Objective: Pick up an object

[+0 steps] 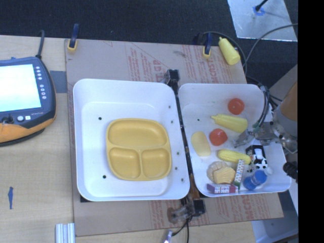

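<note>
From my feed I see a wooden bench (pixel 35 186) under a sheet of brown cardboard (pixel 147 59), with dark carpet beyond its far edge. The cardboard's red printing is too faint for me to read. The arm is cut off at the right edge; its end effector (pixel 251 134) sits low over the right bin (pixel 202 92) near that bin's right wall, and I cannot tell how it is set or whether it grips anything.

In the right bin I count two red balls (pixel 235 106) (pixel 218 136), two corn cobs (pixel 230 122) (pixel 234 156), one pale yellow block (pixel 200 143), one biscuit-like piece (pixel 223 173), a blue cap (pixel 255 180) and a small box (pixel 225 189) at the near edge whose label is illegible. A black-and-white item (pixel 258 161) beside the end effector is too small to identify.

The left bin (pixel 86 135) holds one yellow divided tray (pixel 138 149) with three compartments.

A yellow bottle (pixel 229 51) lies at the cardboard's far right corner. A teach pendant (pixel 23 97) rests at the bench's left edge, partly cut off.
</note>
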Robot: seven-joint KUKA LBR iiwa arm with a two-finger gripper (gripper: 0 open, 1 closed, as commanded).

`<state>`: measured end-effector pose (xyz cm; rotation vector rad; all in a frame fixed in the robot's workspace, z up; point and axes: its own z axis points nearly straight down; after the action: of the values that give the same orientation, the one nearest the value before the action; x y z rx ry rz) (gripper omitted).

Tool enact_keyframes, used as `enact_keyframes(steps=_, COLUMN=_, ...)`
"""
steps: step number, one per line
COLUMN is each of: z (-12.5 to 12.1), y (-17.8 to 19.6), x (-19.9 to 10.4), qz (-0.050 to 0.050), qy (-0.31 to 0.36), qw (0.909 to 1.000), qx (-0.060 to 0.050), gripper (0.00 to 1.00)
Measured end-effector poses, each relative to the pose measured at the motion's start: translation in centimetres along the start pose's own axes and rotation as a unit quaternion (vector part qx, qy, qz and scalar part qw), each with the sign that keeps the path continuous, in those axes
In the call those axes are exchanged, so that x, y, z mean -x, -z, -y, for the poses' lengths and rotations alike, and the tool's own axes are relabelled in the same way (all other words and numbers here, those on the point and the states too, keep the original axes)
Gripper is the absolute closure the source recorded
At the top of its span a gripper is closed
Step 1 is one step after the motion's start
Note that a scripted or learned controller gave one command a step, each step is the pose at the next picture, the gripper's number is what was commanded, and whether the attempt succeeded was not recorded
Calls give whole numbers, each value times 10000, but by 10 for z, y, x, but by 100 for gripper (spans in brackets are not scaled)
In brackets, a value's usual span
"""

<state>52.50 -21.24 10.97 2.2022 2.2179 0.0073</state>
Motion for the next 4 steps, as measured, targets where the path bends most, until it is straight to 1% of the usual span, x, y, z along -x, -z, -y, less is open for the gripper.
enact_keyframes(steps=1, z=-1, y=12, x=3, qz=24, qy=-2, qw=10000, qx=14, gripper=100)
enact_keyframes(steps=2, z=-1, y=12, x=3, qz=30, qy=2, qw=10000, qx=8, gripper=0)
enact_keyframes(steps=3, z=-18, y=-4, x=-25, qz=31, qy=-1, qw=10000, qx=36, gripper=0)
enact_keyframes(steps=4, z=-79, y=-7, x=-39, qz=24, qy=-19, qw=10000, qx=50, gripper=0)
